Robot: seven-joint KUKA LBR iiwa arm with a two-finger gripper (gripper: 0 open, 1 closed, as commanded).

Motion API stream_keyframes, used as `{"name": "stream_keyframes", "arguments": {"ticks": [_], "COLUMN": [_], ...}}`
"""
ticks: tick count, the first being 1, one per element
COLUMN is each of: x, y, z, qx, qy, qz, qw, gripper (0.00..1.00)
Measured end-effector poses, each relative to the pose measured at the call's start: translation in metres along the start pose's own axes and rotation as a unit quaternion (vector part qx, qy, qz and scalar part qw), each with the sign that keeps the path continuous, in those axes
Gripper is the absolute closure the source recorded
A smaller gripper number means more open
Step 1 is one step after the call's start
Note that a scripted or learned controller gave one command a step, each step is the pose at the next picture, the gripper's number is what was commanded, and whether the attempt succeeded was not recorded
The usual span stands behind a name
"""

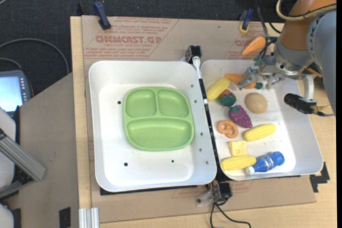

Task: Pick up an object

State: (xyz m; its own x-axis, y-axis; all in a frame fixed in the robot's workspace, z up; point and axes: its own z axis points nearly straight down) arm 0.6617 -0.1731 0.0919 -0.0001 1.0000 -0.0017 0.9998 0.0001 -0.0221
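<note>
Jaws (255, 78) hang low over the far end of the right bin (304, 160), at about one o'clock from that bin's middle, with the grey arm (315, 24) reaching in from three o'clock. Whether they stand open or closed I cannot tell, as the wrist hides them from above, and nothing can be seen held between them.

Camera view: the toys lie loose in the right bin. An orange carrot (233, 77) lies just at nine o'clock of the jaws, and a yellow corn cob (217, 88) at about eight o'clock of it. Toward six o'clock from the jaws come a brown potato (256, 102), purple grapes (240, 116), a pretzel (227, 128), a second corn cob (259, 132), a cheese wedge (238, 147), a third corn cob (238, 163) and a blue bottle (266, 162). The left bin (101, 115) bears a green divided plate (158, 118).

By my judgement the task is at the reach: the jaws are down among the things, likely near the carrot, but no grasp shows and the lift is left to do
</note>
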Motion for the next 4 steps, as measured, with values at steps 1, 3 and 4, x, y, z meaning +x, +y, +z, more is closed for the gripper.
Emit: {"name": "stream_keyframes", "arguments": {"ticks": [1, 3, 4], "x": [0.079, 0.076, 0.127], "y": [0.003, -0.032, -0.097], "z": [0.008, -0.003, -0.097], "qx": [-0.004, -0.012, -0.012], "qy": [-0.001, 0.0, 0.002], "qz": [-0.003, 0.001, -0.002], "qw": [1.0, 0.9999, 0.9999], "gripper": [0.0, 1.0, 1.0]}}
